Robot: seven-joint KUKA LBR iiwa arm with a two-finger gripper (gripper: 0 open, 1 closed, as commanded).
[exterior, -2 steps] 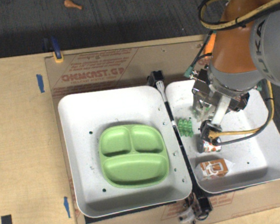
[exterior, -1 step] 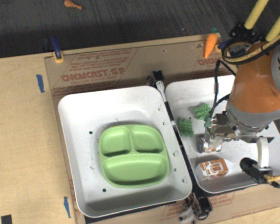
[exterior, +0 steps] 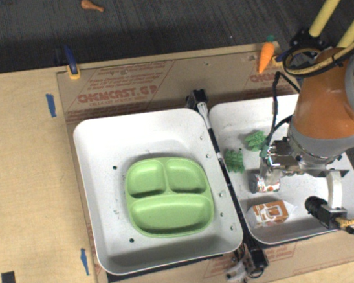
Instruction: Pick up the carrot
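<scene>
Carrot (exterior: 266,57) looks like a light, stiff, slick toy, so I'd pinch mid-body; can't tell if my hand (exterior: 273,164) is open.

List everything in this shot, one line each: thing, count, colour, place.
Carrot: one, orange with green top, on the cardboard beyond the right bin, outside it.
Divided plate: one, light green, in the left bin.
Bins: two, white, side by side; left bin, right bin.
Green pieces: two, green, upper left of the right bin.
Can: one, silver and red, right bin, by the gripper.
Packet: one, orange and white, near edge of the right bin.
Arm: one, grey and orange, over the right bin.
Gripper: one, above the can.
</scene>
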